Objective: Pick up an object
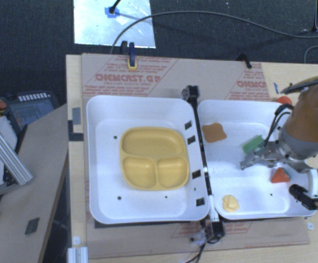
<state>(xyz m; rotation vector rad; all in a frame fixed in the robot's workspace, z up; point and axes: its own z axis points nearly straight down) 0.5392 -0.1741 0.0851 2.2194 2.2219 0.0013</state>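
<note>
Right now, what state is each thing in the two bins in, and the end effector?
yellow tray: lying flat in the left bin, its compartments bare.
brown piece: loose on the right bin floor.
green piece: beside the end effector, not visibly gripped.
orange piece: loose, under the arm.
yellow piece: loose near the front wall.

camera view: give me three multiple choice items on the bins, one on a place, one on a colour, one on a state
1. Where does the yellow divided tray lie?
A. left bin
B. right bin
C. on the cardboard

2. What colour is the block beside the end effector?
A. blue
B. green
C. black

3. How does the pale yellow lump stand to the arm?
A. gripped
B. lying apart from it
C. under the wrist

Key: 1 A, the tray fills the left bin. 2 B, the green block lies in the right bin. 3 B, the lump rests alone near the front wall.
</note>
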